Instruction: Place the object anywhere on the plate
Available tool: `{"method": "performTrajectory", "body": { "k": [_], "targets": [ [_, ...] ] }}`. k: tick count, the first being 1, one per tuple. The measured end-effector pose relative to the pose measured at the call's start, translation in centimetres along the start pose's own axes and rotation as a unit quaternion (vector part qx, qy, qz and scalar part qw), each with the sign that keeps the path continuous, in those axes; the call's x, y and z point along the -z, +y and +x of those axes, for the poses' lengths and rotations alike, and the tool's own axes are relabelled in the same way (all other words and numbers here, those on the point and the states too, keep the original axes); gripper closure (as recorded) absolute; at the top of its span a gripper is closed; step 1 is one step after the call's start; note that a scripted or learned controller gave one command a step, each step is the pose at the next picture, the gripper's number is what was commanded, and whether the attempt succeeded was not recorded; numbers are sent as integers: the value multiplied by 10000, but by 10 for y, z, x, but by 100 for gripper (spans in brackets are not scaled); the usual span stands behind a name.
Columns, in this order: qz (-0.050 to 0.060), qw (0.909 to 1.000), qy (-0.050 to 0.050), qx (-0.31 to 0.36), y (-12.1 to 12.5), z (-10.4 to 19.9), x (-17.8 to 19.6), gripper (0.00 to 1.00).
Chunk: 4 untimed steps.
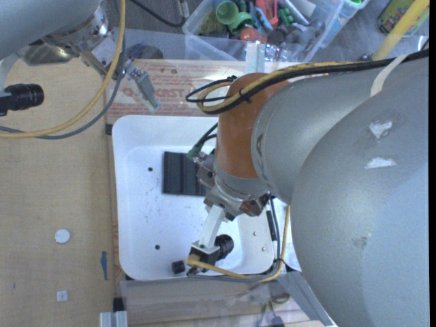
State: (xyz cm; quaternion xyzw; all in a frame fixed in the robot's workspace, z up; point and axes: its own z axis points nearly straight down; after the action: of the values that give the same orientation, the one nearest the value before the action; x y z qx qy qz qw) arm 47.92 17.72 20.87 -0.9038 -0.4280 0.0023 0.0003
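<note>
The black ridged block (181,174) lies flat in the upper part of the white bin (136,206); its right edge is hidden under the arm's wrist. The pincer (230,203) sits just beside the block, over the bin's middle. Its opening cannot be told, nor any hold. A small black piece (178,267) rests near the bin's lower edge, well apart from the block. The bin stands on the wooden surface (54,182).

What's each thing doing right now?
Arm: stretched over the bin.
Block: lying flat in the bin.
Small black piece: sitting by the bin's near edge, apart from the block.
Tub: open, full of toys.
</note>
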Motion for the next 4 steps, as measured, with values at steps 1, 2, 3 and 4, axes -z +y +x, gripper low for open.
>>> {"method": "performTrajectory", "body": {
  "k": [1, 2, 3, 4],
  "targets": [
    [-18, 9985, 15, 549, -30, 37, -5, 100],
    [-10, 9998, 11, 216, 65, 15, -46, 100],
    [-8, 9996, 16, 282, 30, 75, 5, 100],
    [-6, 9996, 11, 281, 30, 75, 5, 0]
  ]
}}
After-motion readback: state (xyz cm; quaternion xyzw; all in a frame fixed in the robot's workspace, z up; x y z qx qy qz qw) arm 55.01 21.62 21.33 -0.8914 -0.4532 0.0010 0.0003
